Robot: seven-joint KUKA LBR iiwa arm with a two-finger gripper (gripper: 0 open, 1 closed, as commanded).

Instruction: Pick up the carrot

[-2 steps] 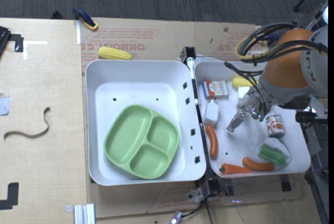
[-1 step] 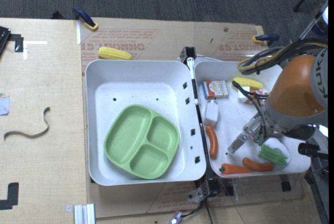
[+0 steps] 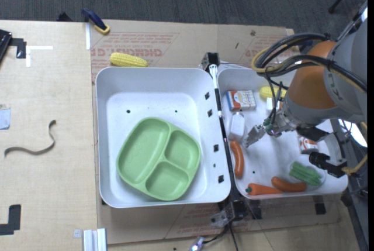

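Since the carrot (image 3: 264, 189) lies flat along the near wall of the right bin (image 3: 245, 79), with its darker tip pointing toward the left bin, the pick is best made from straight above, fingers closing across its thin width rather than along its length. A red sausage (image 3: 288, 185) touches or nearly touches the carrot's blunt end, so I would aim for the carrot's middle or the tip side to avoid catching both. Beyond that sausage sits a green ridged toy (image 3: 306, 173); another sausage (image 3: 237, 158) lies above the carrot's tip, near the bin's left wall. The jaws (image 3: 255, 135) hang further back from the carrot, over bare bin floor, and appear slightly parted with nothing between them. The near wall leaves little room beside the carrot, so a jaw may strike it on descent. The green divided plate (image 3: 159, 158) rests in the left bin (image 3: 152, 79).
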